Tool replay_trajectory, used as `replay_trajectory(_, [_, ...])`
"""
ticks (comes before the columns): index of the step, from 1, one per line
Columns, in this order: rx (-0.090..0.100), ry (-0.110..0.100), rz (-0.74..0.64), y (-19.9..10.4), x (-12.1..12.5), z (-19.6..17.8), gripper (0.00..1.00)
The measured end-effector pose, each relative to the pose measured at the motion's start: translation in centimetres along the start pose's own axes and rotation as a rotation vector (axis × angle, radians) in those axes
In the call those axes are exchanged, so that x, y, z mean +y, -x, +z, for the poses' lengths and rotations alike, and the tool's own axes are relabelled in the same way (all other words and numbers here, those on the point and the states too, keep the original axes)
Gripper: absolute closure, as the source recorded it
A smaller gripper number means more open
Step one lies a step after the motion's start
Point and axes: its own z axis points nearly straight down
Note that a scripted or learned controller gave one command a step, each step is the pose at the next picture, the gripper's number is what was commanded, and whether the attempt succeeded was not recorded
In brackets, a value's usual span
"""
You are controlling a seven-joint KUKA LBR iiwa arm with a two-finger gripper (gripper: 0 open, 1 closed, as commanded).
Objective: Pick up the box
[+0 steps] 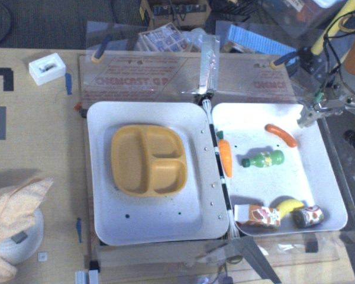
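Observation:
The box is a small orange and white carton lying flat in the near left corner of the right bin. The gripper hangs over the far right corner of that bin, well away from the box and close to the red sausage. Nothing shows in its grasp.
A banana and a can lie just right of the box. A green bottle rests mid-bin, and a carrot lies along the divider. The left bin holds a yellow divided plate.

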Motion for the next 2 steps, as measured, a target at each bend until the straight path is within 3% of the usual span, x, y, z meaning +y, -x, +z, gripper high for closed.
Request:
replay_trajectory(1, [0.0, 0.0, -0.001, -0.1, 0.0, 0.0, 0.0])
replay_trajectory(2, [0.004, -0.006, 0.322, -4.5, -3.6, 9.4, 0.0])
